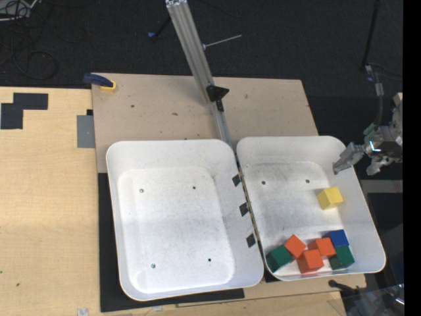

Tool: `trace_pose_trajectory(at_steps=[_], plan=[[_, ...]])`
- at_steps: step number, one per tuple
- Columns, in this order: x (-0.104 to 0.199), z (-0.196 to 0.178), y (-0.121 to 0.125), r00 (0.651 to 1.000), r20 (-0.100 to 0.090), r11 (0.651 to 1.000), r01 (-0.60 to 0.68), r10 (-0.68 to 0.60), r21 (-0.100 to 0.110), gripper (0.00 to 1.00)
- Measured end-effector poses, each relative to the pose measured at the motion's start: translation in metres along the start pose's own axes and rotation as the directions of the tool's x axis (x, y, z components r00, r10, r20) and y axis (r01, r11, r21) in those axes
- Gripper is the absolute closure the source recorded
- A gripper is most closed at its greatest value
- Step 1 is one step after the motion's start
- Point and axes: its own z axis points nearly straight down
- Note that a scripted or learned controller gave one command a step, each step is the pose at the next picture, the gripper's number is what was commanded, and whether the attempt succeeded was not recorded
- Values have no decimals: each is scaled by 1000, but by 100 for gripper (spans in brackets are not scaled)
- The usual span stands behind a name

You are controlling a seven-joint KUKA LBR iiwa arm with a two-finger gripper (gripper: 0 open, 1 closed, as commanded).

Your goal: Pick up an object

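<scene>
A yellow cube lies alone in the right bin, towards its right side. At that bin's front right corner sits a tight cluster: three orange blocks, a blue block and two green blocks. My gripper hangs over the right bin's far right rim, above and to the right of the yellow cube. Its two fingers are spread apart, open, with nothing between them.
The left bin lies beside the right one, with a row of black clips along the divide. An aluminium rail slants up behind the bins. A blue and yellow clamp sits at the bench's far left corner.
</scene>
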Motion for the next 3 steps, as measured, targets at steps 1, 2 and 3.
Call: trace_pose_trajectory(at_steps=[1,2,3], plan=[[0,-3,1,1000,1,1000,1,-1,-5,0],[7,52,8,1000,0,1000,3,-3,1,0],[4,116,8,1000,-1,1000,-1,1,2,0]])
